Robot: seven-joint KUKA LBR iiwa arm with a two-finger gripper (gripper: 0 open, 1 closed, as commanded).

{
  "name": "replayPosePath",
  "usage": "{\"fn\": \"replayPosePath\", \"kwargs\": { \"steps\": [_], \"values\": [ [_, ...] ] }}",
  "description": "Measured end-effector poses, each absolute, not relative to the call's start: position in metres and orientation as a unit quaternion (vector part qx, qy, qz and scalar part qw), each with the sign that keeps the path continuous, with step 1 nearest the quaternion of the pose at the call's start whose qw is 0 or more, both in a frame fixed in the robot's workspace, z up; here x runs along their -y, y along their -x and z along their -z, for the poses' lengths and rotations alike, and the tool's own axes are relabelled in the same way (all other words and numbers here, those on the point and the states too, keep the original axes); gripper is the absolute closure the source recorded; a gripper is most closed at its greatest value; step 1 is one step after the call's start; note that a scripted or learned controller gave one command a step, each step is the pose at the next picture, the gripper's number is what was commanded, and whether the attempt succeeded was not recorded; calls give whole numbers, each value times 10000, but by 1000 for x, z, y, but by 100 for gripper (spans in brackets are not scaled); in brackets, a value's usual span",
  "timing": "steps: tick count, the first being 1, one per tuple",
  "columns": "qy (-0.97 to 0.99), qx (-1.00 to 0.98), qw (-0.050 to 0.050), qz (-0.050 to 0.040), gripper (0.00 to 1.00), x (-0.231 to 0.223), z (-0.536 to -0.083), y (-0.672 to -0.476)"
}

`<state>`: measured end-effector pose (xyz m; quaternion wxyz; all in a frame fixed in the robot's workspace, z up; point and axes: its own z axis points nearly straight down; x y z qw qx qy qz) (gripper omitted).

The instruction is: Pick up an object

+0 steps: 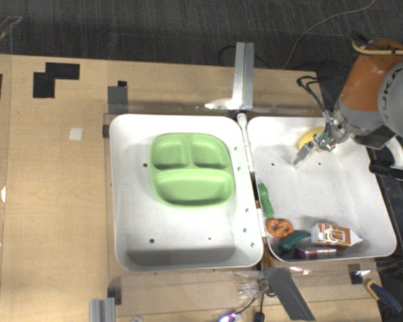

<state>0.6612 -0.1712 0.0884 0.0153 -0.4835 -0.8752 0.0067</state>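
So the small yellow curved object (306, 139) is sitting near the back of the right shallow white bin (363, 193), and the two-finger gripper (307, 150) is hanging just beside it, maybe touching it, hard to say. One silvery finger (302, 155) is poking down and to the left toward the bin floor. Can't tell whether the claw is wide, narrow, or gripping anything, it's too small and blurry. The grey arm with the orange band (366, 79) is reaching in from the right.

Along the front edge of that same bin a few things are lying in a loose row: an orange round item (279, 227), a white and orange carton (334, 235), a dark tube-like thing (309, 251), plus a green stick-shaped piece (264, 199) against the left wall.

Over in the left white bin (127, 180), a light green divided plastic tray (191, 168) is resting flat in the middle.
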Motion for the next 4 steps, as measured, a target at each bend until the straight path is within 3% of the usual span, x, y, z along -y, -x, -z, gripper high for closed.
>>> {"fn": "replayPosePath", "kwargs": {
  "steps": [1, 2, 3, 4],
  "values": [
    [5387, 8424, -56, 30, 0, 126, -91, -610],
    [5834, 8121, -84, 50, 0, 107, -93, -521],
    [4711, 8820, -90, 30, 0, 156, -92, -584],
    [5518, 8339, -93, 48, 0, 158, -92, -529]
  ]
}}
